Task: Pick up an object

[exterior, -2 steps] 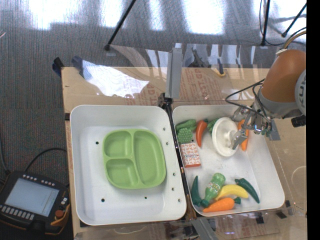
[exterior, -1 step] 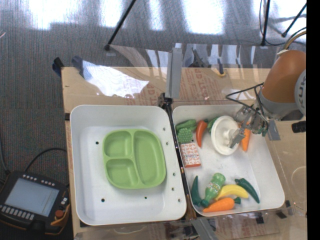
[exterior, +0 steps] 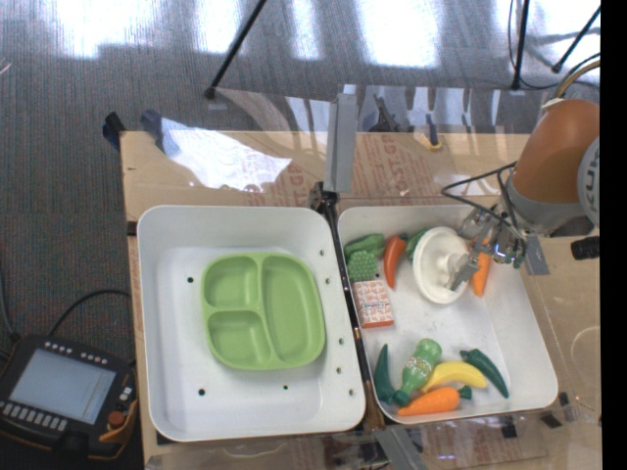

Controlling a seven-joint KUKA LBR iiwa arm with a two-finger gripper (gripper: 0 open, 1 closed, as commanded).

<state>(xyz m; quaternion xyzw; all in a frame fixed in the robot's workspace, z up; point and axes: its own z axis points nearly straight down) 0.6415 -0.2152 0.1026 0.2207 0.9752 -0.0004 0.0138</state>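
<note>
At the right bin's (exterior: 534, 346) near end lay a toy carrot (exterior: 431, 401) and banana (exterior: 456, 373); farther back, the gripper (exterior: 472, 267) clasped 1 orange carrot (exterior: 480, 274) beside a white dish (exterior: 438, 262), seemingly light, stiff plastic, best pinched mid-body.

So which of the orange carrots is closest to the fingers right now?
The small orange carrot at the white dish's right edge, right beside the fingers. The one left of the dish is farther, and the carrot at the bin's front edge is farthest.
</note>
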